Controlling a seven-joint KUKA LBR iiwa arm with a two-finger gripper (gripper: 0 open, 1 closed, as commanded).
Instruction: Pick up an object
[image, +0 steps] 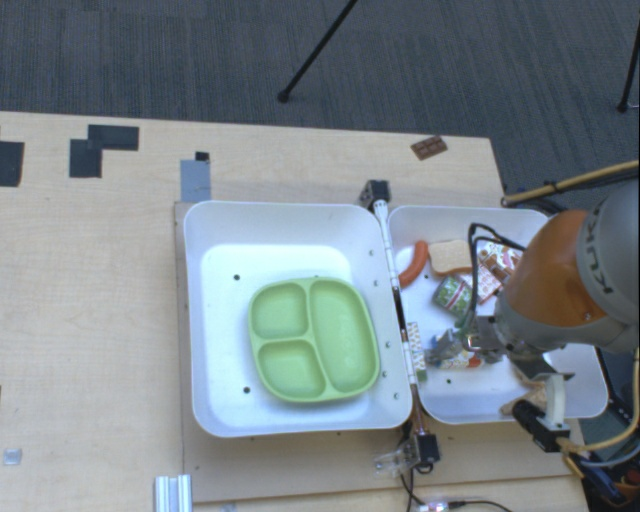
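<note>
Can (452, 293) is lying in the right bin (590, 395), just up-left of the gripper (452, 346), beside a sausage (414, 262) slanting further up-left. Whether the gripper is open or closed, I cannot tell. 1 green tray (314, 340) is sitting in the left bin (215, 300).

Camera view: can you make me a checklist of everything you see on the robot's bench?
Surface: wooden bench bearing two white bins.
Job's things: red sausage-like item, green can and packets in the right bin.
Clutter: green divided tray in the left bin.
Gripper: the gripper low over the right bin's items.
Cables: black cable by the arm.
Surroundings: grey carpet.
</note>
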